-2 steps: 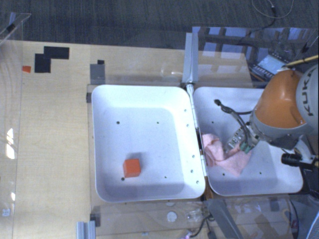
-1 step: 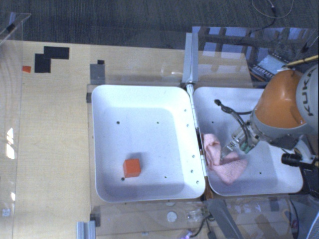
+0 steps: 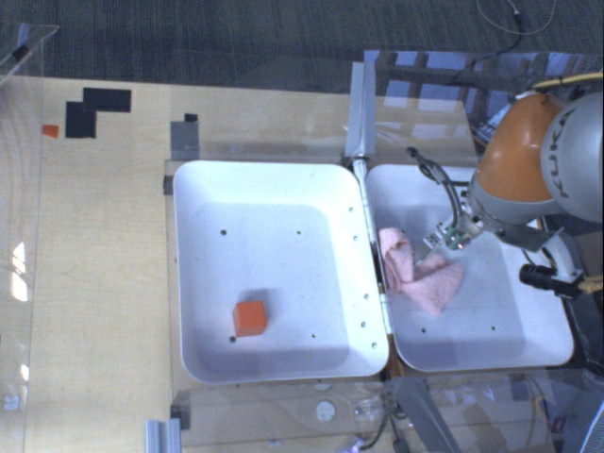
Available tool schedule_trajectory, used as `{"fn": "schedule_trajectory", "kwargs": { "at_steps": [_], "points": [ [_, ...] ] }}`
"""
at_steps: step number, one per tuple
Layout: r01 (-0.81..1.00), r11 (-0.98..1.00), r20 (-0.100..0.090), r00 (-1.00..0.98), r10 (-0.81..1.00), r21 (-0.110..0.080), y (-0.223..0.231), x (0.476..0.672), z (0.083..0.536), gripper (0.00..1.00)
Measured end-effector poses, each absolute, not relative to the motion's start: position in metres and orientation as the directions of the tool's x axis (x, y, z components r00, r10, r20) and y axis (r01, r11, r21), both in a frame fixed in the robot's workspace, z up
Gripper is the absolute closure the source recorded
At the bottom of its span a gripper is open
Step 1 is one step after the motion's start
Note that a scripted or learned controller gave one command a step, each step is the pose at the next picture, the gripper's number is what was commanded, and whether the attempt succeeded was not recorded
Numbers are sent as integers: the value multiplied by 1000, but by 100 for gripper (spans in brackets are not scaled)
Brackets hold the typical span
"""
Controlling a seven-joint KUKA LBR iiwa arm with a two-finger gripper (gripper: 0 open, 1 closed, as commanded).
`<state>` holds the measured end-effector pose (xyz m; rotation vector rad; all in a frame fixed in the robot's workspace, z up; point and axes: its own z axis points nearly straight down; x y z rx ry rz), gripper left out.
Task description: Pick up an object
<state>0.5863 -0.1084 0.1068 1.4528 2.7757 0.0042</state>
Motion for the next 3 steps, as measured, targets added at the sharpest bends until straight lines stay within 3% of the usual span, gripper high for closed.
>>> {"fn": "schedule_trajectory", "kwargs": {
  "at_steps": [1,2,3],
  "points": [
    [875,484,-13,-484,875,13,-93,592,94,0],
    [956,293,-8,-293,956,16,-96,631,93,0],
    [921,388,-10,-388,921,20,-106,596,94,0]
  ]
}}
